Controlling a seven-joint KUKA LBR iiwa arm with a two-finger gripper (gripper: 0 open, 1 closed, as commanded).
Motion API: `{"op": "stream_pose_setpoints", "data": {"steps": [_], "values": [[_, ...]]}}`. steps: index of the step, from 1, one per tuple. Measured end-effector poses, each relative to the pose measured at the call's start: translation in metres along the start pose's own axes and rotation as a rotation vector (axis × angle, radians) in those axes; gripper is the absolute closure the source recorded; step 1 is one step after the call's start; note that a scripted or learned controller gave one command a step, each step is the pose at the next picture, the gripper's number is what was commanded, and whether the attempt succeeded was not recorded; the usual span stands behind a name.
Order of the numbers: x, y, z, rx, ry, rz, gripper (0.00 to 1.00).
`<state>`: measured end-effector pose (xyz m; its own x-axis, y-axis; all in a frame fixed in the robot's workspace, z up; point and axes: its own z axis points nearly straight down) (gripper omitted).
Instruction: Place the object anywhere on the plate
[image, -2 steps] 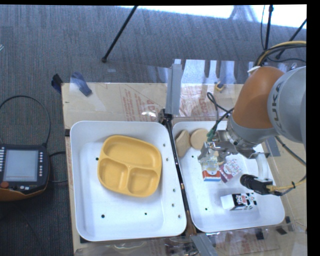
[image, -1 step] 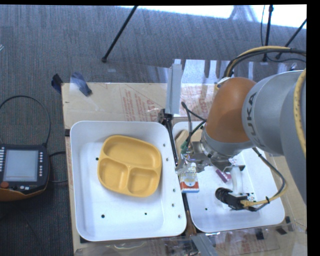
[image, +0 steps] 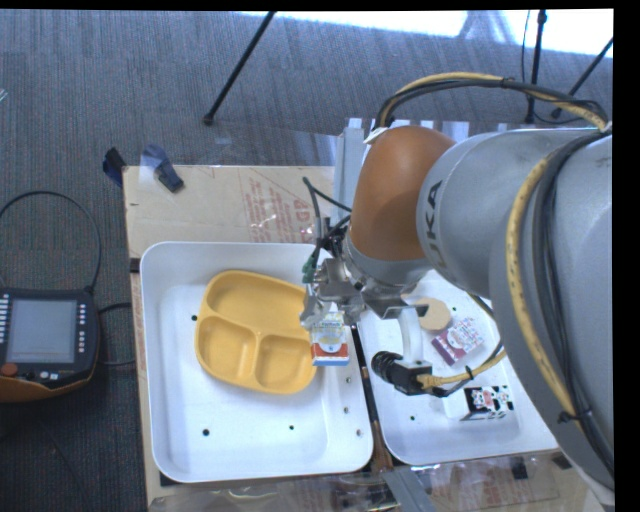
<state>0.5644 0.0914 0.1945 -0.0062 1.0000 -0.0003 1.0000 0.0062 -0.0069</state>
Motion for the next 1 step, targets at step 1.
{"op": "stream_pose_setpoints", "data": {"steps": [1], "values": [[-0.0013, 0.0000, 0.0001, 0.000, -0.001, 0.002, 0.00]]}}
